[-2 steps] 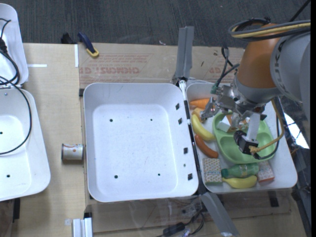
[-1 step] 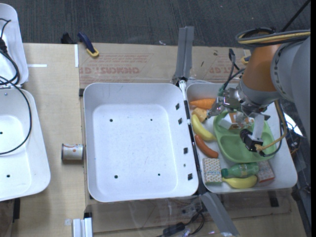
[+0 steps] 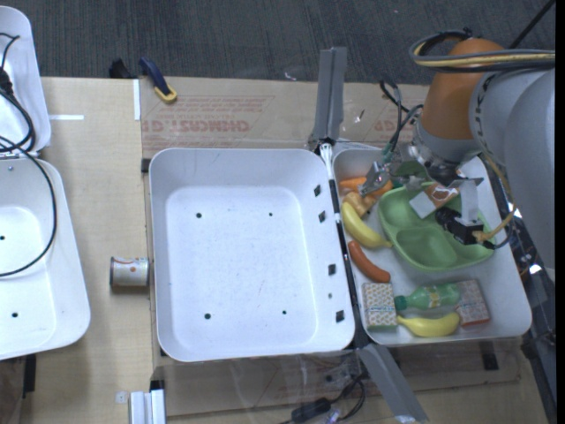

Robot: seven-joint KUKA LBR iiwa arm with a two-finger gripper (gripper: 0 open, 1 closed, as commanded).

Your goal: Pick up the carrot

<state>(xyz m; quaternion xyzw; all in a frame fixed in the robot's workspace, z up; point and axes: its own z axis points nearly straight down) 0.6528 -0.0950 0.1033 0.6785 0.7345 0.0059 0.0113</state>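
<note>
Carrot lies in right bin's far-left corner, just beside end effector; can't tell its grip state.

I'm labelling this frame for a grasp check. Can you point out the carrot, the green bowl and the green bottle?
carrot (image 3: 351,183), camera view, on its visible orange body.
green bowl (image 3: 430,246), camera view, on its inner floor.
green bottle (image 3: 430,297), camera view, on the middle of its body.

Left bin open; right bin crowded (carrot perhaps hemmed in).
</note>
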